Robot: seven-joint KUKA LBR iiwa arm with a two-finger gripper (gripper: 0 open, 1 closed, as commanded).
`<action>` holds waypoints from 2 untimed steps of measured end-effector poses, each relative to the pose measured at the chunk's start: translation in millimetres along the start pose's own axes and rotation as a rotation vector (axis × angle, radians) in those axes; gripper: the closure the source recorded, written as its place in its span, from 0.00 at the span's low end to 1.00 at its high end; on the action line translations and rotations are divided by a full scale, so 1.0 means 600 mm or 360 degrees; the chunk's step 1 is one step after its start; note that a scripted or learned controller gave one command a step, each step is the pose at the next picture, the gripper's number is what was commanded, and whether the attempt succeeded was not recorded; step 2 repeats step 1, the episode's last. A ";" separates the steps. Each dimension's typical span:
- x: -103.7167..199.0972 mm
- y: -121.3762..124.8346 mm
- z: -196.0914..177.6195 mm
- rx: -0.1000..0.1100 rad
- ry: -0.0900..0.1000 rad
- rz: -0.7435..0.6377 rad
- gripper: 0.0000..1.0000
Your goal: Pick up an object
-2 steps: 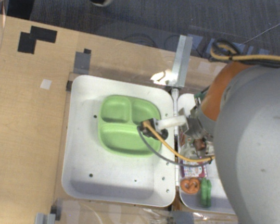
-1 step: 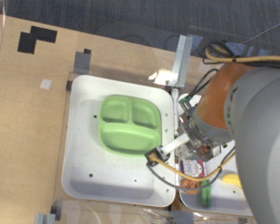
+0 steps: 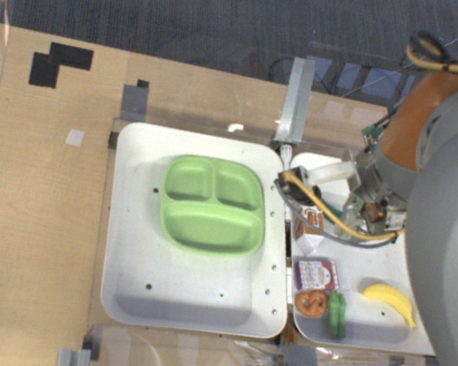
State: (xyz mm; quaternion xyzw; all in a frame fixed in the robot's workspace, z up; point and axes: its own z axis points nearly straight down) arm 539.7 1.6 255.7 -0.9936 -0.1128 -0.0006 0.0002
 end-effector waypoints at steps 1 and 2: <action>0.000 -0.001 0.000 0.0000 -0.0001 -0.0001 0.00; 0.000 -0.001 0.000 0.0000 -0.0001 -0.0001 0.00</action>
